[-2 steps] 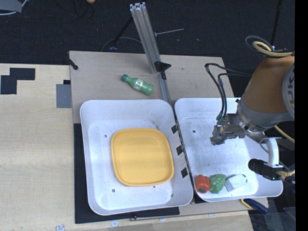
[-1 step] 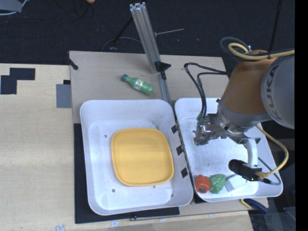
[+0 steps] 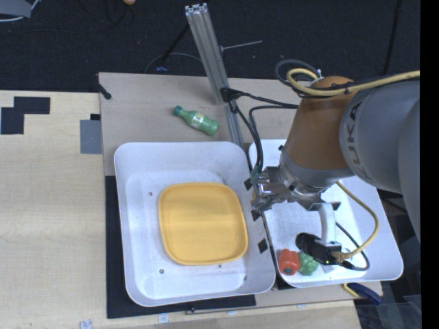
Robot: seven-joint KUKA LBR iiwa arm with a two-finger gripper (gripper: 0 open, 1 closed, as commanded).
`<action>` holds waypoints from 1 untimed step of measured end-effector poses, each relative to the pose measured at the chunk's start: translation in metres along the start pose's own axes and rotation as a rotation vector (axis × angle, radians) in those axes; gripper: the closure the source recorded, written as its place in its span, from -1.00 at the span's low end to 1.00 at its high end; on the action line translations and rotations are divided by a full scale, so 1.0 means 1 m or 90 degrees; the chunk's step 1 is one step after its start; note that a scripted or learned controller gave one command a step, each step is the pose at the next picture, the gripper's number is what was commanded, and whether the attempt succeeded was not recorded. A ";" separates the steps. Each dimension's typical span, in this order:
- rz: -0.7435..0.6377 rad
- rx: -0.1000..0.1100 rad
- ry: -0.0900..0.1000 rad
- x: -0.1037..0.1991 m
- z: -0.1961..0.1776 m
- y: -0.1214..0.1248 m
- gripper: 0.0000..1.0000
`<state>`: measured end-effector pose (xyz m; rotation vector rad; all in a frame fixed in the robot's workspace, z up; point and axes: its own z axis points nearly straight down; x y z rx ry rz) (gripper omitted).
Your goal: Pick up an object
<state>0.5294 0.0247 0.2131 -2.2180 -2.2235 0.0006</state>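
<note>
Two white bins side by side on a bench (image 3: 137, 108). Item 1: gripper (image 3: 259, 211), poised over the shared rims of the left bin (image 3: 130, 177) and right bin (image 3: 384, 252); whether it is open or closed cannot be told, and nothing is seen in its hold. Item 2: yellow plate (image 3: 202, 223), lying flat in the left bin, just beside the gripper on the side away from the arm (image 3: 357, 136). Item 3: toy (image 3: 296, 262), red and green, in the right bin near its front wall, near the gripper and on its camera side. The toy's long axis runs across the bin, red end toward the gripper and the left bin, green end away; its exact kind is too small to make out. Item 4: green bottle (image 3: 197, 120), lying on the bench beyond the left bin, well apart from the gripper, cap end pointing away from it. Item 5: metal rail (image 3: 209, 46), slanting up from the bench behind the bins. The arm covers much of the right bin's floor, so anything under it is hidden.
</note>
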 end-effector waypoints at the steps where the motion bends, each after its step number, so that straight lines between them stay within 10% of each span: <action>1: 0.000 0.000 0.000 0.043 0.002 -0.005 1.00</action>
